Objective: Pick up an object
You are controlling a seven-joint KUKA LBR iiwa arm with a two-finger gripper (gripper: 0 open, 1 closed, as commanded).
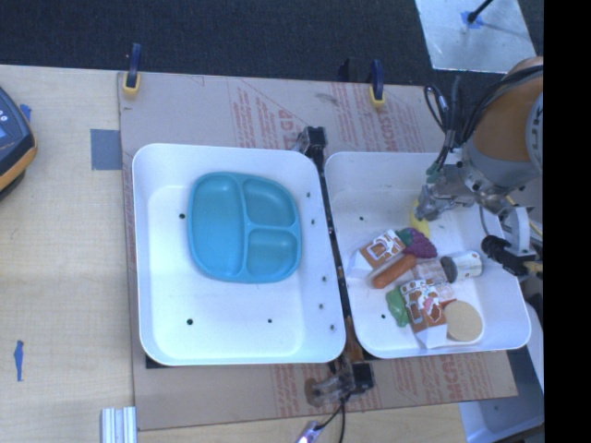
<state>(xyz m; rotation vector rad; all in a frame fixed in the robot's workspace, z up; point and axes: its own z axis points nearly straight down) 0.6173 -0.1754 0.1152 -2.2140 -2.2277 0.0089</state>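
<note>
Gripper low over upper middle of right bin; finger state cannot tell; nothing seen held; purple grape bunch just below it; toy food pile lower right: hot dog, two printed packets, green piece, round tan cookie, white tube; left bin holds one smooth blue three-compartment plate.

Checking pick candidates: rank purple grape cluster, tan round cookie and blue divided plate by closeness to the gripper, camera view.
From the gripper:
1. Purple grape cluster, right bin, just below it.
2. Tan round cookie, right bin's lower corner.
3. Blue divided plate, left bin, across the divider.
</note>
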